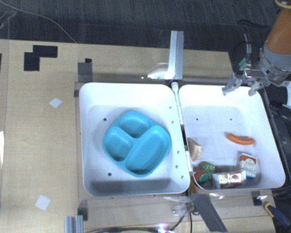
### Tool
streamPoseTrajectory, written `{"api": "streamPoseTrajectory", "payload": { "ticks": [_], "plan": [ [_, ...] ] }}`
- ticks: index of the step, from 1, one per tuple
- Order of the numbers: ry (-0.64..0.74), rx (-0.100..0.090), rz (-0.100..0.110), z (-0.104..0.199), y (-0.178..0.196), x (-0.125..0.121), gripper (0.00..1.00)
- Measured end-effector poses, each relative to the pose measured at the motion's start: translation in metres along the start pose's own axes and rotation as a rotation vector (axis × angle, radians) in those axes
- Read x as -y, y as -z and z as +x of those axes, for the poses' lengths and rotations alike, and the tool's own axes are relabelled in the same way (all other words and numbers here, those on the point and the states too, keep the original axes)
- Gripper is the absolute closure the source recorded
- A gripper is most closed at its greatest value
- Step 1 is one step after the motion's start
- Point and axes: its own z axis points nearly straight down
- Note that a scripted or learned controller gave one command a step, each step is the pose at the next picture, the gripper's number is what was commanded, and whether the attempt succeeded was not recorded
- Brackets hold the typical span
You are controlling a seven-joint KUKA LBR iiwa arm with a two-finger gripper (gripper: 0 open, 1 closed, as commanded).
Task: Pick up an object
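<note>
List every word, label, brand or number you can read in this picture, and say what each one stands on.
No text can be read.
Carton: red and white print, too blurred to read.
Can: label with red patches, too small to read.
Blue plate, sausage, bins: no print seen.
Black shapes on bench: plain marks, no letters.

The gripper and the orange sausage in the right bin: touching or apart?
Apart. The camera view shows the gripper at the bin's far edge, with bare white floor between it and the sausage.
</note>
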Motion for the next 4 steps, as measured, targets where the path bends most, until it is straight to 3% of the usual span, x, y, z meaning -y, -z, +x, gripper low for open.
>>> {"api": "streamPoseTrajectory", "payload": {
  "ticks": [1,2,3,4],
  "plan": [
    [0.069,0.000,0.001,-0.018,-0.075,0.065,0.00],
    [0.129,0.002,-0.007,-0.027,-0.135,0.106,0.00],
    [0.008,-0.001,0.002,-0.011,-0.127,0.126,0.00],
    [0.022,0.002,-0.006,-0.053,-0.135,0.109,0.00]
  ]
}}
